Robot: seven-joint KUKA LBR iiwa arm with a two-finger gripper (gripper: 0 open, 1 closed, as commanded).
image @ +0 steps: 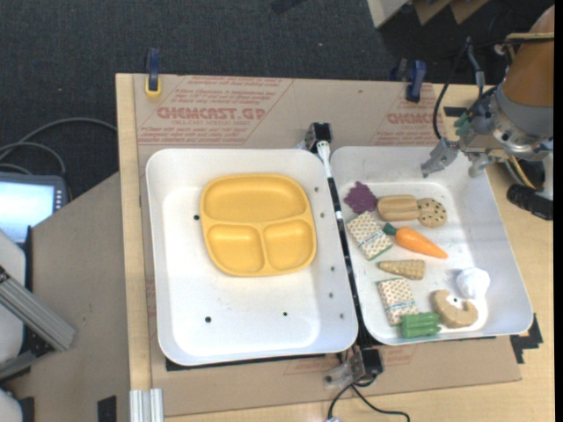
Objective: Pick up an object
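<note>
Pincer (459, 158) sits over the top right corner of the right bin (493, 236), fingers spread wide, nothing between them. One fingertip points down-left toward the bin's far rim, the other sits to its right near the wrist. Arm (528, 95) comes in from the right, orange band above the wrist visible at the frame edge.

Right bin holds all the pickable toy food, none of it touched by the pincer:
- purple grape-like piece (360, 198) near the bin's left wall, upper area
- bread roll (398, 207) just right of it, touching or nearly touching a speckled cookie (431, 212)
- carrot (419, 242) below the roll, lying at a slant, green end to the left
- patterned cracker packet (369, 236) just left of the carrot
- tan wedge (402, 269) below the carrot
- second patterned packet (397, 300) below that
- green piece (420, 325) at the near rim
- bitten doughnut-like ring (454, 310) just right of the green piece
- small white object (472, 282) above the ring, can't tell what it is

Left bin (176, 253) carries a yellow three-compartment plate (259, 223), one wide section at the top, two smaller ones below.

Both bins sit side by side on a brown board (220, 112) with red print, clamped to the worktop (92, 227) by two blue clamps (153, 70) at the far edge.
</note>
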